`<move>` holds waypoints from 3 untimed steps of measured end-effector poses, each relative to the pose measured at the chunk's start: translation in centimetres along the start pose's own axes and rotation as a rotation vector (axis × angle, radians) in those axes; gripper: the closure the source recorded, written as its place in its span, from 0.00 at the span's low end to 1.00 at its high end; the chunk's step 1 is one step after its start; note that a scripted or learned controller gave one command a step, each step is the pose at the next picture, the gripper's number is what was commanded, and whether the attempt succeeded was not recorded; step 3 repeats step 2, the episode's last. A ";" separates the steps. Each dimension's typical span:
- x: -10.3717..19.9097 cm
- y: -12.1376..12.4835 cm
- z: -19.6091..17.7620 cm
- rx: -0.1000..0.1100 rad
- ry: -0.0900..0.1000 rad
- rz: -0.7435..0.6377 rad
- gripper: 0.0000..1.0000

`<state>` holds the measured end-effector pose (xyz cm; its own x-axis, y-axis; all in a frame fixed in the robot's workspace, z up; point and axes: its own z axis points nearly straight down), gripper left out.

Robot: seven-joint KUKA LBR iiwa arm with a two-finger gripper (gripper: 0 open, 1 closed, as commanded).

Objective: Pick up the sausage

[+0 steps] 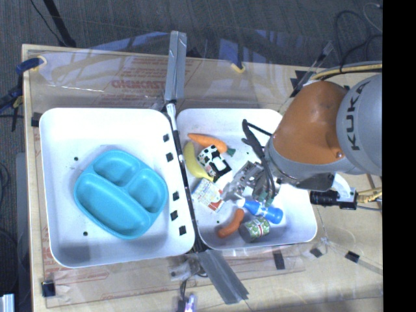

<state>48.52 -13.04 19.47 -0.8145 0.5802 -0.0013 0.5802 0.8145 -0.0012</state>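
Reaching in from the right, the grey arm [325, 129] hangs its end effector [250, 182] low over the right bin [299, 229], above the middle of a small heap of toys. Whether that end effector is released or clenched I cannot tell, since the metal parts blur into the clutter below them, and nothing can be made out between them. The sausage [230, 225], a short orange-red piece, lies near the bin's front edge, just beside a green can [256, 229] and below a blue bottle [264, 210] with a red band. It sits slightly nearer the front than the end effector, so the tool would probably need to shift that way and drop before closing. Crowding is the likely trouble: the bottle and can press close, leaving little room on that side. Farther back lie a carrot [208, 140], a banana [192, 162], a black-and-white toy, perhaps a cow [212, 158], and a flat packet [207, 194]. Left of the divider, the other bin [58, 135] carries a blue compartment plate [121, 191], well apart from the work.
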 end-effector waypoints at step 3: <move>0.7 1.9 10.4 0.004 -0.004 -0.290 1.00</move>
